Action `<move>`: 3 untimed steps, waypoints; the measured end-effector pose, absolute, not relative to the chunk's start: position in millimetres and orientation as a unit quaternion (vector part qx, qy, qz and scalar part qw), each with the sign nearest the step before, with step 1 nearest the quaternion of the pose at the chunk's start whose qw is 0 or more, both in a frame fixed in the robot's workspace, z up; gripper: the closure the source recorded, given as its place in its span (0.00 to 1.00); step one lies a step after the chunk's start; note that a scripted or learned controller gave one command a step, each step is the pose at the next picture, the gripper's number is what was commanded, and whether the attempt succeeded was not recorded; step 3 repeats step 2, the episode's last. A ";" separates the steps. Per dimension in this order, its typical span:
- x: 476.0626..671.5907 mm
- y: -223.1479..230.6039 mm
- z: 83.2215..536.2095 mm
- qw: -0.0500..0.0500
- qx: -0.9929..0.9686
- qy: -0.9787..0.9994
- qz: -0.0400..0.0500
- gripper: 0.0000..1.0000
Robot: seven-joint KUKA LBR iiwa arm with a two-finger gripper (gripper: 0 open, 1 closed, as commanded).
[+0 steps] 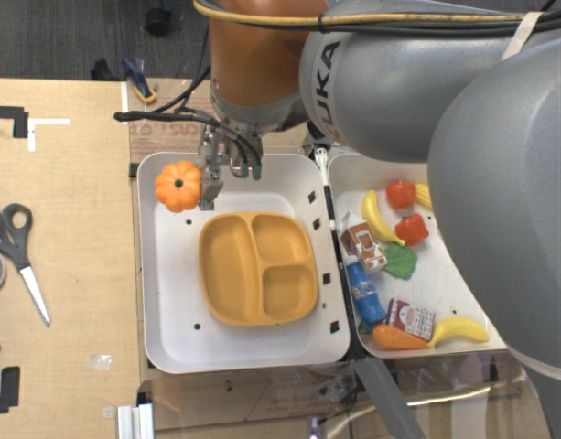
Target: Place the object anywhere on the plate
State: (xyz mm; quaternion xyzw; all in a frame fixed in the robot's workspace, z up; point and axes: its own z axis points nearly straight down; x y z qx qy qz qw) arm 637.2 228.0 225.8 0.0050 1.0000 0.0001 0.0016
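One pumpkin (pixel 178 187) shares the plate's (pixel 258 268) bin (pixel 170 318)

I see the wooden bench (pixel 60 245) carrying two white bins (pixel 170 337) side by side, scissors (pixel 19 254) at far left.
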 end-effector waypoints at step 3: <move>653.5 227.8 229.5 0.003 0.082 0.997 0.001 1.00</move>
